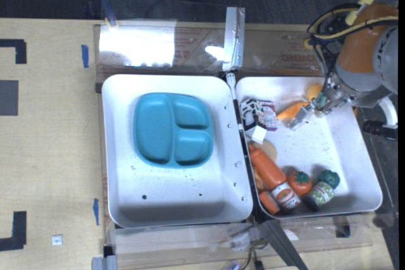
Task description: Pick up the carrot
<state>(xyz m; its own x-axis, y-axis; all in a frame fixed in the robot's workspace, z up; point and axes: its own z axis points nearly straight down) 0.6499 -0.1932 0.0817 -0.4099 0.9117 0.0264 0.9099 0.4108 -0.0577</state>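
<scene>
Claw [302, 118] low in right bin [354, 161], near far wall. Carrot [290, 112] just beside claw tip, toward bin divider, touching or nearly so. Finger state: cannot tell. Best approach: centre over carrot's middle, align across its long axis, avoid black-and-white packet [258, 113] beyond, then close and lift straight.

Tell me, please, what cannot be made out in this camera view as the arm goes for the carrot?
- Gripper: too small and blurred to judge its state, or whether it touches the carrot.
- Carrot: its right end is hidden behind the gripper.
- Black-and-white packet: print too small to read.
- Arm: cut off by the right edge.
</scene>
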